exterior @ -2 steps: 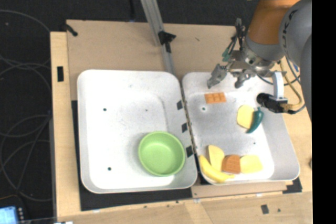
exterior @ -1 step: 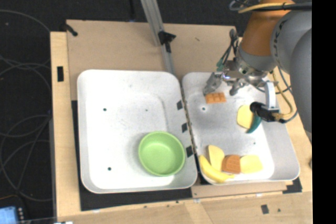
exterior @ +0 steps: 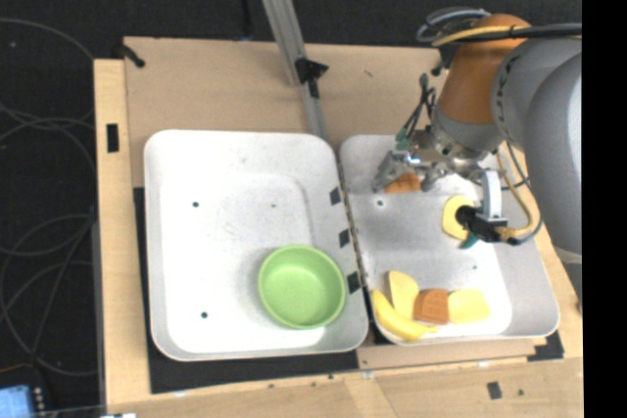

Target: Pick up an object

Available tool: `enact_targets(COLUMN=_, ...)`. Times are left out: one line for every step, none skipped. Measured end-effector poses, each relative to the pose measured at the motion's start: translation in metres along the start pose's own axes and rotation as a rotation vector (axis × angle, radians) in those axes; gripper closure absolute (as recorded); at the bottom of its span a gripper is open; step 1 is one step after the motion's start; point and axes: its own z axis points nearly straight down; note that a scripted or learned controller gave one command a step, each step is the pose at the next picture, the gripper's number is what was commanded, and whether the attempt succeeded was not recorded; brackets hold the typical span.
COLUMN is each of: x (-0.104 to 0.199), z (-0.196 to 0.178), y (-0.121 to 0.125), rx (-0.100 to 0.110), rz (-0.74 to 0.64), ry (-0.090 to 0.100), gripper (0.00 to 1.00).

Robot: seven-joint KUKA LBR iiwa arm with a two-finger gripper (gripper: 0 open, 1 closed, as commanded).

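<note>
In the right bin (exterior: 509,308) there is a small heap pressed into the near corner: a yellow banana-like piece (exterior: 392,318) along the front wall, a brown-orange block (exterior: 431,306) leaning on it, and a pale yellow piece (exterior: 470,305) just beside that. They look to have slid or been dropped there, since the bin's walls catch anything loose. Farther back in the same bin lies a small orange thing (exterior: 404,181), almost under the tool, and near the right side a yellow rounded object (exterior: 454,215) with a dark fitting of the arm touching or overlapping it. Any of these could serve as the object to lift; the orange bit seems the likeliest target, judging by how close the tool is to it. The left bin (exterior: 196,181) holds a green bowl (exterior: 302,286), upright, near its front right corner, well apart from the arm. The gripper (exterior: 409,160) hangs low over the back of the right bin, wrist pointing steeply down, the orange band directly above it. I cannot tell whether it is released or clenched; cables and metalwork hide that, and nothing is plainly gripped.
</note>
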Motion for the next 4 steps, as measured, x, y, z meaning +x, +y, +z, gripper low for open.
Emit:
enact_targets(x=0.000, z=-0.014, y=0.002, rx=-0.007, rz=0.002, ry=0.001, gripper=1.00)
enact_targets(x=-0.010, z=-0.073, y=0.003, rx=-0.010, rz=-0.001, ry=0.001, gripper=1.00)
enact_targets(x=-0.015, z=-0.115, y=0.002, rx=-0.005, rz=-0.001, ry=0.002, gripper=1.00)
enact_targets(x=-0.016, z=-0.166, y=0.002, rx=-0.005, rz=-0.004, ry=0.002, gripper=1.00)
